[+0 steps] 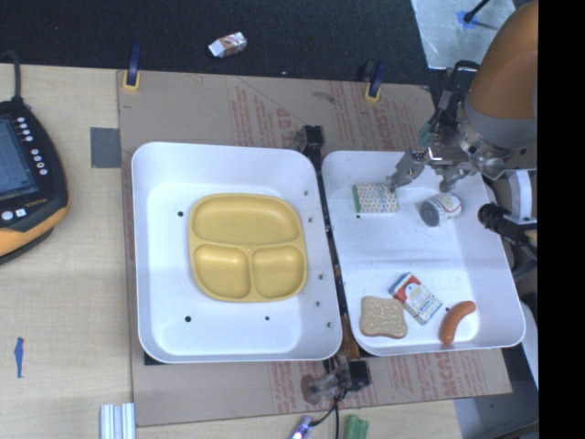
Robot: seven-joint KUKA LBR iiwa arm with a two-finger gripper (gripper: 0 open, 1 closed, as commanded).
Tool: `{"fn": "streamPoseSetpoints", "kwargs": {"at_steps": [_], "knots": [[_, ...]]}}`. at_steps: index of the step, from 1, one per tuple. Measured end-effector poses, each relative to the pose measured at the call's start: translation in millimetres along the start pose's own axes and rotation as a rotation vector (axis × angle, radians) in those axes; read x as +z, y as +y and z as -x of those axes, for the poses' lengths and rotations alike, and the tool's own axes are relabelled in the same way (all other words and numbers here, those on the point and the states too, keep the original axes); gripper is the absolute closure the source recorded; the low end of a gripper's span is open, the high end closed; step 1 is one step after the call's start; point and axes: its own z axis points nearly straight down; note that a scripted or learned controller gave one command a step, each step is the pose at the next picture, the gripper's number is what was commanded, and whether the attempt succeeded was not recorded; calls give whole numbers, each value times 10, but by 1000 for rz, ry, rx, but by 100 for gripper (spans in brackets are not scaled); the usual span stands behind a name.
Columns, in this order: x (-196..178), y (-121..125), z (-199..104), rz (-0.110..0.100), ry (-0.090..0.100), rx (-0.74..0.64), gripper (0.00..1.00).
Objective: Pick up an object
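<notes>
Two white bins sit side by side on a cardboard sheet. The left bin (151, 245) holds a yellow divided plate (247, 245), three compartments, roughly centred. The right bin (384, 263) holds the loose items.

The gripper (422, 172) hangs over the far part of the right bin, coming in from the right under the arm's orange band (512, 53). Its fingers are spread: the left finger (403, 170) slants down toward the sponge, the right one ends near the can, with an open gap between them and nothing in it.

The green-and-white sponge (376, 198) lies flat at the far left of the right bin, its right edge just beside or touching the left fingertip; contact is too close to call. A small grey can (439, 209) lies on its side just right of the sponge, near the right fingertip, slightly nearer the camera than the claw.

Near side of the right bin, well apart from the claw: a slice of toast (383, 317), a small red-and-white carton (417, 298) just right of it, and a sausage (456, 322) by the near right corner.

A black-and-orange pendant (27, 181) rests on the bench far left.
</notes>
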Motion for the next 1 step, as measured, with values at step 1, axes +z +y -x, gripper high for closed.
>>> {"fn": "streamPoseSetpoints", "kwargs": {"at_steps": [1], "knots": [[1189,-503,259,-2,-1,0,0]]}}
